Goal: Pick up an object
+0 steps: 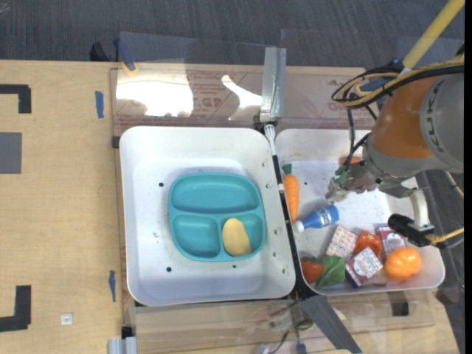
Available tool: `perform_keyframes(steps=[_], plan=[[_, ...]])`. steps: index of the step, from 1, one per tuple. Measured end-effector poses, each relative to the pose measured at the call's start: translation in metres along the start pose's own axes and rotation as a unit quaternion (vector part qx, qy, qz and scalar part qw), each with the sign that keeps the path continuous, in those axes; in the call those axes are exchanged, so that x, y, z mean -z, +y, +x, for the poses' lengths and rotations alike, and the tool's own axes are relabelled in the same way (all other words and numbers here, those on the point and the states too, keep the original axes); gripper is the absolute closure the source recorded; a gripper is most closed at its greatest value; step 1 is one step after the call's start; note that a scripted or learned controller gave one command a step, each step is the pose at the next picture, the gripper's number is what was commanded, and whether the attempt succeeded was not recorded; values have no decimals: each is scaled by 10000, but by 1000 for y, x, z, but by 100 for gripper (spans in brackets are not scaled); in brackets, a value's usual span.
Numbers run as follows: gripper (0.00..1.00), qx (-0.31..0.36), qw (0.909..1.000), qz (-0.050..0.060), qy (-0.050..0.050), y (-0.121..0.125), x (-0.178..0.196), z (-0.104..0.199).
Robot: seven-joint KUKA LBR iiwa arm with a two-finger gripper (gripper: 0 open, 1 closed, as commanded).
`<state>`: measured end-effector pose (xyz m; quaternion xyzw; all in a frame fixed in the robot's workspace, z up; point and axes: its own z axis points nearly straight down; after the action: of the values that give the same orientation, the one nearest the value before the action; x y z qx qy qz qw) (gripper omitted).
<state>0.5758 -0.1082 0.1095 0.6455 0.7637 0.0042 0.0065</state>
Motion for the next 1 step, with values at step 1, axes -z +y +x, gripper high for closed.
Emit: perform_keyframes(steps=[1], plan=[[0,-2,10000,7,2,0,-1,0]])
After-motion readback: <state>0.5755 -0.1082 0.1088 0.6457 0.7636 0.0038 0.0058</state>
